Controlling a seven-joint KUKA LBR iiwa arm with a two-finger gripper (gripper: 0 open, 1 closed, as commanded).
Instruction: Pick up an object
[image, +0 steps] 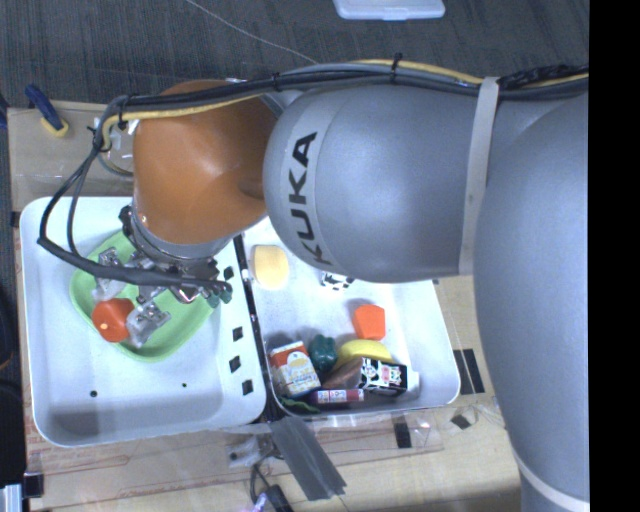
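My gripper (148, 318) hangs low over the left bin (60, 400), under the orange wrist band. It is right above a green plate (192, 325) that lies in the bin's upper middle. An orange-red object (110, 318) rests on the plate's left part, just to the left of the gripper and touching or nearly touching it. I do not see it held. The arm's body hides the plate's upper part.
The right bin (440, 375) holds a pale yellow round object (270, 266), an orange block (369, 321), a banana (365, 350), a dark green item (322, 352), a small carton (295, 370) and a black-and-white box (383, 377). Cables loop over the left bin's upper left.
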